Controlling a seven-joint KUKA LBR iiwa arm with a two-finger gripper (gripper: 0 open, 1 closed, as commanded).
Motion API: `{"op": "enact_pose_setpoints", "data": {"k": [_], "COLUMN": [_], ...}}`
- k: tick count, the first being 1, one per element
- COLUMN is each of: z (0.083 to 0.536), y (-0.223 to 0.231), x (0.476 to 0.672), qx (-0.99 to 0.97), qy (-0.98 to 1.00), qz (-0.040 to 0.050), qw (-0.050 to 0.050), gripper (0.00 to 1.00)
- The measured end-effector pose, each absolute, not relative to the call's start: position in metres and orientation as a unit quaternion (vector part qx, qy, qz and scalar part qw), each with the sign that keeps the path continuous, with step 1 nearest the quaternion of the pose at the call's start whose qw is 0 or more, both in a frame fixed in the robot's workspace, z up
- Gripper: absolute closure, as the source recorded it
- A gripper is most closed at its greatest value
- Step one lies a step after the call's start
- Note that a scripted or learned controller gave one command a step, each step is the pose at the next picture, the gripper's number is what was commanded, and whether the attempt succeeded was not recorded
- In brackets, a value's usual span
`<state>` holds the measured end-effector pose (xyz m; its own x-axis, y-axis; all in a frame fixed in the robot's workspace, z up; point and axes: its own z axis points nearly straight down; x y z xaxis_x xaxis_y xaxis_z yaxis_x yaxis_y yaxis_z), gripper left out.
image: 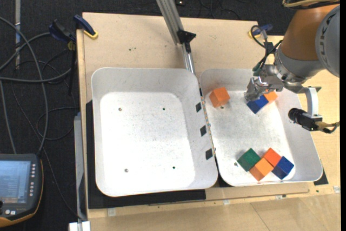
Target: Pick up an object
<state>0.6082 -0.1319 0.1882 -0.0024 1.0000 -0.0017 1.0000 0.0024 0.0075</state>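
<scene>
Grey and orange, your arm (311, 35) reaches in from the right, with its gripper (255, 92) low over the far part of the right bin (303, 143). You can see a blue block (258, 103) directly under the gripper, tilted on a corner, with a small orange block (271, 96) just beside it on the right, the two apparently touching. Whether the blue block sits between the fingers or only lies beneath them, you cannot tell from this angle, and you cannot tell whether the gripper is open or closed. Moving outward, an orange cube (219, 97) rests on the bin floor to the gripper's left, near the wall shared with the other bin and well apart from the blue block. At the near end of the same bin you find a tight cluster: a green block (249, 159), an orange block (263, 169), a red-orange block (272, 158) and a dark blue block (283, 167), all pressed together. Left of that stands the left bin (108, 116), its white floor speckled. Both bins sit on the pale wooden table (135, 40), with blue clamps (62, 31) at its far corners.
</scene>
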Motion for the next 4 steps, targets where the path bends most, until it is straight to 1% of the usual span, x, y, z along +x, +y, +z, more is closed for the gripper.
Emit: {"op": "enact_pose_setpoints", "data": {"k": [1, 2, 3, 4], "z": [0.235, 0.228, 0.222, 0.224], "y": [-0.132, -0.073, -0.025, 0.023], "x": [0.610, 0.597, 0.594, 0.595], "qx": [0.706, 0.704, 0.704, 0.704], "qy": [0.708, 0.710, 0.710, 0.710], "qz": [0.0018, 0.0001, 0.0002, 0.0006], "qw": [0.003, -0.001, -0.001, 0.000], "gripper": [1.00, 1.00, 1.00, 1.00]}}
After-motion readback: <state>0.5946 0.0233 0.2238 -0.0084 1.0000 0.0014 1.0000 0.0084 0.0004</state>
